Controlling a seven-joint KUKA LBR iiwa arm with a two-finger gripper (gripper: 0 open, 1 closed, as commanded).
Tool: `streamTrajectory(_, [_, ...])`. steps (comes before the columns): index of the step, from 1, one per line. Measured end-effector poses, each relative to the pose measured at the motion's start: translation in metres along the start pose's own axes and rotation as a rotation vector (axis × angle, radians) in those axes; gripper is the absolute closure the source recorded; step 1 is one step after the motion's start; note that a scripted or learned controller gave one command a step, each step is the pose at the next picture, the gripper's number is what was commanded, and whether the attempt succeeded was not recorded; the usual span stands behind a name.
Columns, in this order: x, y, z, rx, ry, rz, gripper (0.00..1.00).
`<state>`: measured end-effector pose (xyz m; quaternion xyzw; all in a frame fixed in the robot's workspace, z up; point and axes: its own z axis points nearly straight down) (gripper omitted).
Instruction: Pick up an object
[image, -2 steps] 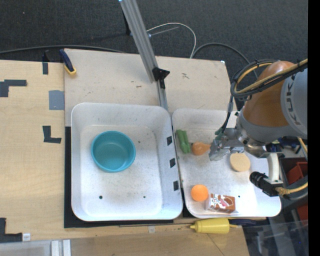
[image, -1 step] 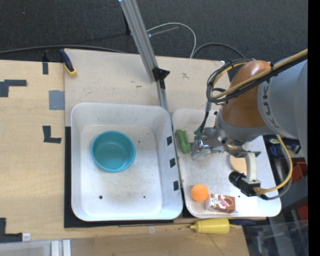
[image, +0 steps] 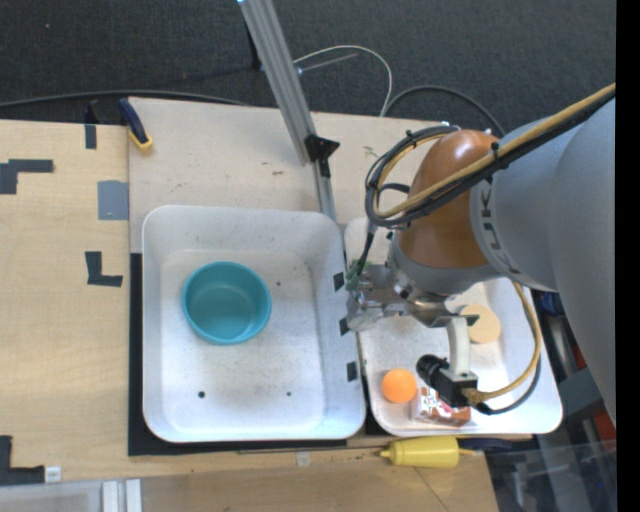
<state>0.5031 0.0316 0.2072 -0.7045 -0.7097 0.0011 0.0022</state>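
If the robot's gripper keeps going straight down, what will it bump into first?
Probably the floor of the right bin, near its left wall. The gripper hangs over that spot, away from the orange ball. Depth is hard to judge.

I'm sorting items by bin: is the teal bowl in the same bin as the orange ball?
No. The teal bowl sits in the left bin, while the orange ball lies in the right bin.

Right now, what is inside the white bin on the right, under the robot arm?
In the right bin I can see an orange ball, a small red and white packet and a tan round piece. The arm covers the bin's upper part, so anything there is hidden.
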Motion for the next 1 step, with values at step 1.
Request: streamTrajectory(1, [0.0572, -0.0094, -0.0107, -0.001, 0.000, -0.001, 1.00])
